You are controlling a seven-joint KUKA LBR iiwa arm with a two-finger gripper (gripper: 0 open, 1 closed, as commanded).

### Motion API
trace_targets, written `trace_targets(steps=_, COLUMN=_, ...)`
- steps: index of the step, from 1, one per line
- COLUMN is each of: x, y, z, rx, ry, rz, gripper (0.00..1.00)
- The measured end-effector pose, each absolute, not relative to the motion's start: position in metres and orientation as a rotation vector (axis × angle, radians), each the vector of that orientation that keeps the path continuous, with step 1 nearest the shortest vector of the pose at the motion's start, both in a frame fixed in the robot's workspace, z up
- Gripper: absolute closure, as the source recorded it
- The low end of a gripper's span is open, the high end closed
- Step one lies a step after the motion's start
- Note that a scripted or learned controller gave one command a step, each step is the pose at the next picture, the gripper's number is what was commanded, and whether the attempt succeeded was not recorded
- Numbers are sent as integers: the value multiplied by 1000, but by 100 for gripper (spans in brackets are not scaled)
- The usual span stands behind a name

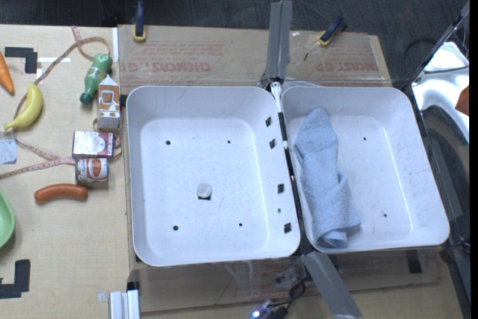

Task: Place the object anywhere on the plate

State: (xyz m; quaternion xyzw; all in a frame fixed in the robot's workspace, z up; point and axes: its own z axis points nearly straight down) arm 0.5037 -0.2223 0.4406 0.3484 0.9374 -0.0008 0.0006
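A small pale round object (pixel 204 192) lies on the floor of the left white bin (pixel 142 160), a little below its middle. In the right white bin (pixel 418 160) a grey-blue cloth (pixel 325 179) lies crumpled along the left side, running from the back towards the front. Part of the arm (pixel 442 75) shows at the far right edge, grey-white with a bit of orange, outside and beyond the right bin.
On the wooden bench left of the bins lie toy foods: a banana (pixel 26 107), a green bottle (pixel 95 75), a small carton (pixel 109 104), a can (pixel 92 170), a sausage (pixel 61 193) and a green dish edge (pixel 4 219). A grey divider post (pixel 279 41) stands behind the bins.
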Motion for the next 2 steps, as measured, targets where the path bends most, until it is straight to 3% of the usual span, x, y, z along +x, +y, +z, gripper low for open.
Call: trace_targets(steps=2, x=535, y=-222, z=441, rx=1166, ry=2916, rz=-2, gripper=100)
